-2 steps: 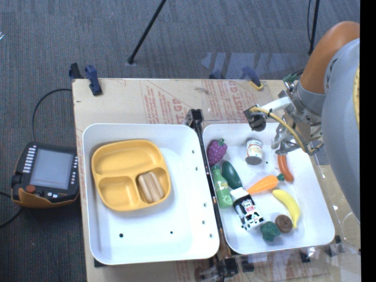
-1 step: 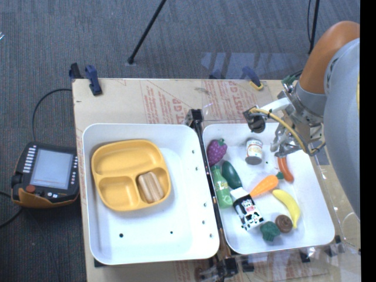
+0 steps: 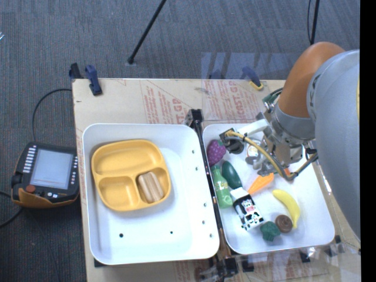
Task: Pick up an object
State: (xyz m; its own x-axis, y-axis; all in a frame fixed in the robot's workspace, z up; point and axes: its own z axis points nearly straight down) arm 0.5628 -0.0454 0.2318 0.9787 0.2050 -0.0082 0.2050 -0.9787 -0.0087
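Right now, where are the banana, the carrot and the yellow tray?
banana (image 3: pixel 288 206), camera view, middle of its curve.
carrot (image 3: pixel 261 184), camera view, mid-body.
yellow tray (image 3: pixel 126 156), camera view, bare top compartment.

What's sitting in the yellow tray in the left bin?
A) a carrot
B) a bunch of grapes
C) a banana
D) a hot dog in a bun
D: the hot dog lies in the lower right compartment of the yellow tray, while the banana, grapes and carrot are all in the right bin.

Right bin crowded; left bin open beside yellow tray.
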